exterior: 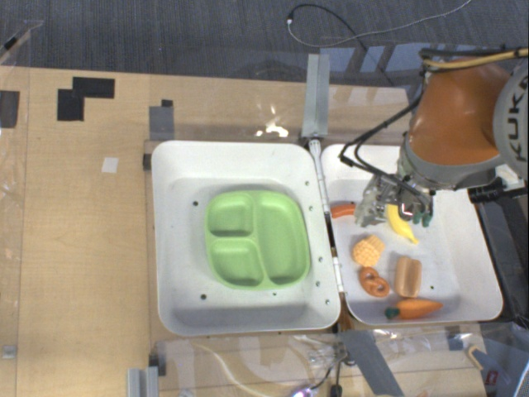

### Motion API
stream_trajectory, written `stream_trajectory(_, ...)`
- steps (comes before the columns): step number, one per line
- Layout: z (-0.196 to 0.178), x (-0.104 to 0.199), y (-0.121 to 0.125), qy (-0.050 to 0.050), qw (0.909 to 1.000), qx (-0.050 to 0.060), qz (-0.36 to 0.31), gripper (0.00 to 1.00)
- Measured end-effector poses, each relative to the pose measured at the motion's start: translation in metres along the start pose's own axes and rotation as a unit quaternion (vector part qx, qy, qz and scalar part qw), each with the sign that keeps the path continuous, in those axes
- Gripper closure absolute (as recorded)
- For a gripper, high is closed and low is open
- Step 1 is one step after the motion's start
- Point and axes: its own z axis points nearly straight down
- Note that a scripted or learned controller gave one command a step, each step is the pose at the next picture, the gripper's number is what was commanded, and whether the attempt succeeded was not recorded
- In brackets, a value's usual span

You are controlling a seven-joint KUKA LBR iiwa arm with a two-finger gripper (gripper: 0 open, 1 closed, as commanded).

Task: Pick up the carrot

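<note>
The tabletop (74,246) looks like pale, matt wood. On it, both white bins (169,246) have a smooth plastic sheen, and the green plate (256,238) is matt plastic. The carrot (416,308) looks smooth and slightly glossy. Beyond the tabletop lies rough grey carpet (165,15).

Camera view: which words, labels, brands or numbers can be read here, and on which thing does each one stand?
"KU": black letters on the grey arm shell at the right edge, cut off by the frame.
No other text is readable: the black square patches on the wooden bench carry no letters, and the two shallow white bins and green divided plate are unmarked.
</note>
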Motion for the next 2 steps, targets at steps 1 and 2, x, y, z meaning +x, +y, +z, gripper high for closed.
stream_trajectory(1,-0.069,-0.03,-0.039,-0.002,0.9976,0.0,-0.07,1.0)
stream_trajectory(2,-0.045,-0.079,-0.012,-0.002,0.9861,0.0,-0.166,1.0)
